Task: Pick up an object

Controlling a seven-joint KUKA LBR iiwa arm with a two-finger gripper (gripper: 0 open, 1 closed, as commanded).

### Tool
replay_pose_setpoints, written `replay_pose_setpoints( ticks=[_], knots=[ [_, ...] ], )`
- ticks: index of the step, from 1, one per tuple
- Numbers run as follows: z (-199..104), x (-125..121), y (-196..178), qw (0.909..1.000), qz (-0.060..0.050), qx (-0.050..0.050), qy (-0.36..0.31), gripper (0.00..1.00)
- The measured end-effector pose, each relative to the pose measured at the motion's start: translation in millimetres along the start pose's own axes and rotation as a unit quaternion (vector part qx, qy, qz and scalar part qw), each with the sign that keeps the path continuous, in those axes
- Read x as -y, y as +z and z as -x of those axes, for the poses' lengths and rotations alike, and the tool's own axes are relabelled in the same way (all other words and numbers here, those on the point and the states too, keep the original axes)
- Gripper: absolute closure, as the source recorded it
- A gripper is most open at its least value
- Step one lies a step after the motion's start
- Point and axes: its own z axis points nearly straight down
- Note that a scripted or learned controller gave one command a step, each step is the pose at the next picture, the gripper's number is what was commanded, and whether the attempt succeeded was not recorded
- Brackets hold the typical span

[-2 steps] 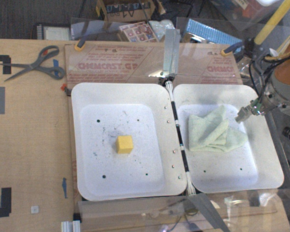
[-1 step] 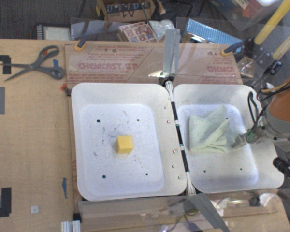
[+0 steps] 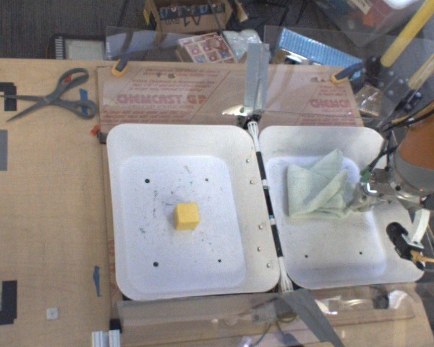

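The yellow cube (image 3: 187, 216) lies in the left white bin (image 3: 130, 266), whose floor is flecked with dark specks, and a pale green cloth (image 3: 320, 186) lies in the right white bin (image 3: 333, 266). On the tan bench (image 3: 43, 230) at far left lie scissors (image 3: 56, 98) with red and blue handles, and the arm (image 3: 419, 150) at right wears an orange band.

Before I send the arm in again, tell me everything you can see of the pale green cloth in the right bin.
The cloth is a pale green, soft-looking fabric, crumpled and folded into a rough wedge with ridged creases. It lies on the floor of the right bin, in its upper middle part, narrowing toward the right. Its right tip meets the gripper there; whether it is pinched I cannot tell. Nothing else touches it.
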Motion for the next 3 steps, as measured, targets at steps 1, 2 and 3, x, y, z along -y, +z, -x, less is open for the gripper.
replay_pose_setpoints(
  ticks=[1, 2, 3],
  knots=[
    [9, 68, -1, 0.9777, 0.002, 0.001, -0.21, 1.0],
    [24, 65, -1, 0.8904, 0.003, 0.002, -0.455, 1.0],
    [-3, 28, -52, 0.9683, -0.001, -0.001, -0.25, 1.0]
  ],
)
